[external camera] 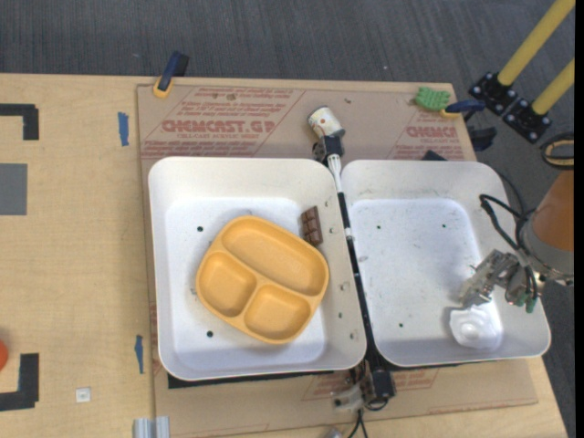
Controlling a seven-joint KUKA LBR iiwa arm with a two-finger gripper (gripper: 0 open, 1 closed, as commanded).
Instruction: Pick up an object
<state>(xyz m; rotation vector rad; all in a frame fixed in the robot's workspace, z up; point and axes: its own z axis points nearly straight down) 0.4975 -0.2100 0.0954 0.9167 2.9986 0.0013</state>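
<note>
Beside the hand (493, 281) — small white object (474, 326)

Robot lab, clamped board (301, 126), white bins (251, 185)

The end effector (493, 281) sits low at the right side of the right bin (411, 235). Just below it lies a white object (474, 327), close to the bin's near wall. Leftward, the bin floor is open up to the central divider (351, 272). Beyond that divider, a yellow sectioned tray (263, 279) occupies most of the left bin (182, 208).
</note>
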